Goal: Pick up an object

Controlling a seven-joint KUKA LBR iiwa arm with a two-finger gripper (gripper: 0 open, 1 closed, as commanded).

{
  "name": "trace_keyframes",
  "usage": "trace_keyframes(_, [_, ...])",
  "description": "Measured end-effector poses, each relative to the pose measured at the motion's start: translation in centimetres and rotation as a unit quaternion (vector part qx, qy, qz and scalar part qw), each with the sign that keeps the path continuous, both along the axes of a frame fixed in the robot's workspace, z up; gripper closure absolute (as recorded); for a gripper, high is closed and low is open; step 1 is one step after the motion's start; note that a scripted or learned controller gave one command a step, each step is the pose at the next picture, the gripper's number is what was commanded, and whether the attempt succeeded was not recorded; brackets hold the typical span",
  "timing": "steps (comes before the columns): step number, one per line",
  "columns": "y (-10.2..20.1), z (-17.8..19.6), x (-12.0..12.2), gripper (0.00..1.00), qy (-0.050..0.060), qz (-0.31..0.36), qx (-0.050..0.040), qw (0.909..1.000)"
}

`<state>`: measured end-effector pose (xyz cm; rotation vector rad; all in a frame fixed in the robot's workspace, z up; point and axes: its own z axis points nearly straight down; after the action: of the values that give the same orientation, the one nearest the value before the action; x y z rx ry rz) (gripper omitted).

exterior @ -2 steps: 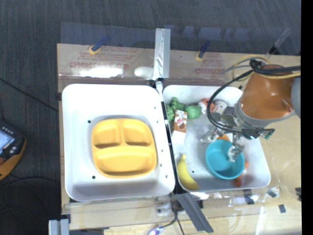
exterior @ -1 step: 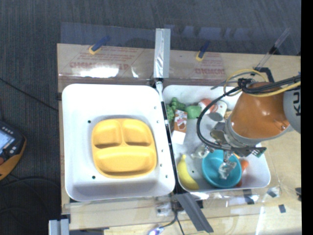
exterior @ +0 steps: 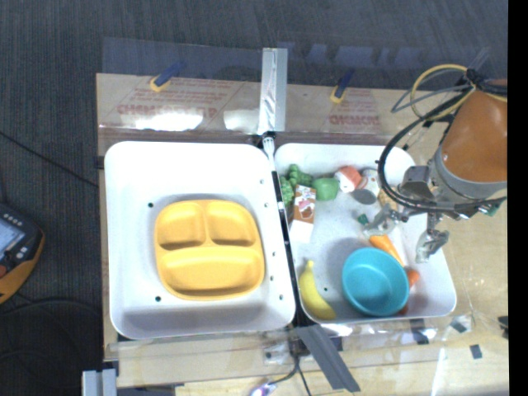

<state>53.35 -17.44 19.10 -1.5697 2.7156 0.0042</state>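
My gripper [exterior: 406, 230] hangs over the right side of the right bin [exterior: 441, 299], fingers spread open and nothing visibly held between them. An orange carrot [exterior: 387, 245] lies just below the left finger [exterior: 381, 218]. In front of the carrot sits a blue bowl [exterior: 375, 281], with a yellow banana [exterior: 313, 292] to its left. Toward the bin's back lie a green toy [exterior: 294, 180], a small red carton [exterior: 304, 205], a green piece [exterior: 326, 188] and a red-and-white piece [exterior: 350, 176].
The left bin [exterior: 124, 221] holds a yellow divided plate [exterior: 209, 248]. The grey arm with its orange band [exterior: 478, 143] and looping cables covers the right bin's far right corner. A metal divider post [exterior: 273, 89] stands behind the bins.
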Motion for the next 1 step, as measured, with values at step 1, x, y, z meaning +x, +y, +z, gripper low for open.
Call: trace_keyframes(1, [-1.00,-10.08,-0.24,0.00,-0.005,-0.046,-0.0028,0.9989])
